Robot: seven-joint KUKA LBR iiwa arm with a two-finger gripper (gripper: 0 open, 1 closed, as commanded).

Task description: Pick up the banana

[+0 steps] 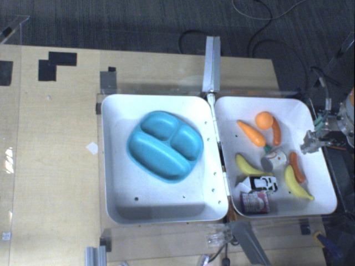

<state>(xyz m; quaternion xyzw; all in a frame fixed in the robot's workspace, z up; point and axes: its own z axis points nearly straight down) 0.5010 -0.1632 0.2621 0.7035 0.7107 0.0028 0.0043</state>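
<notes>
Two yellow bananas lie in the right bin (pixel 319 201). One banana (pixel 249 166) is near the bin's middle-left and a second banana (pixel 296 184) lies toward the front right. My gripper (pixel 317 139) hangs over the bin's right rim, to the right of and behind the second banana and apart from both. Nothing shows in its grasp.
The right bin also holds an orange ball (pixel 264 119), a carrot (pixel 251 133), two small orange-red pieces (pixel 275 131) (pixel 297 167), a grey-white cup (pixel 274 160), a black-and-white box (pixel 264 183) and a packet (pixel 255 202). A blue divided plate (pixel 165 144) sits in the left bin (pixel 113 165).
</notes>
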